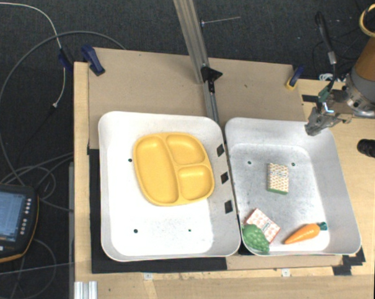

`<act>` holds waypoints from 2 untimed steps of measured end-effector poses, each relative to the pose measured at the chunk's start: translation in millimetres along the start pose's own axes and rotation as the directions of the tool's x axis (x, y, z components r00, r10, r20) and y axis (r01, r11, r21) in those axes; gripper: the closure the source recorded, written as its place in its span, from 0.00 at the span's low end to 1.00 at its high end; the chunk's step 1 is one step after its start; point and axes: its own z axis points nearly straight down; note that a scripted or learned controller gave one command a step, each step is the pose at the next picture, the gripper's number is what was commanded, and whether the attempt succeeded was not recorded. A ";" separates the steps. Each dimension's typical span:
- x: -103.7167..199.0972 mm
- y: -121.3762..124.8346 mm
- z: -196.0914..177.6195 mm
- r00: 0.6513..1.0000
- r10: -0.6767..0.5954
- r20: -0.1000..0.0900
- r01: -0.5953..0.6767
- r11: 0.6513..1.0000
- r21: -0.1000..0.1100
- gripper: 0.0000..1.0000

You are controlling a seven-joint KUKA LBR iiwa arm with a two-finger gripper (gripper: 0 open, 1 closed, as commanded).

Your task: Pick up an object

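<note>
In the right bin (341, 183) lie several small items: a cream and green patterned box (277, 178) near the middle, a red and white packet (263, 223) at the front left, a green leafy piece (255, 238) beside it, and an orange carrot (304, 232) at the front right. My gripper (315, 125) hangs above the bin's far right corner, well away from all of them. Nothing shows between its tips.
The left bin (116, 223) holds a yellow three-compartment tray (173, 167). A metal pole (197, 50) rises slantwise behind the gap between the bins. Blue clamps sit at the bench's far corners. A tablet lies on the floor at the left.
</note>
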 end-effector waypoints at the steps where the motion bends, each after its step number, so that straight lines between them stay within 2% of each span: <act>1: 49.9 -16.2 -11.7 1.000 -0.003 -0.005 0.004 1.000 0.009 1.00; 2: 105.6 -16.4 -18.9 1.000 -0.005 -0.006 0.005 1.000 0.009 1.00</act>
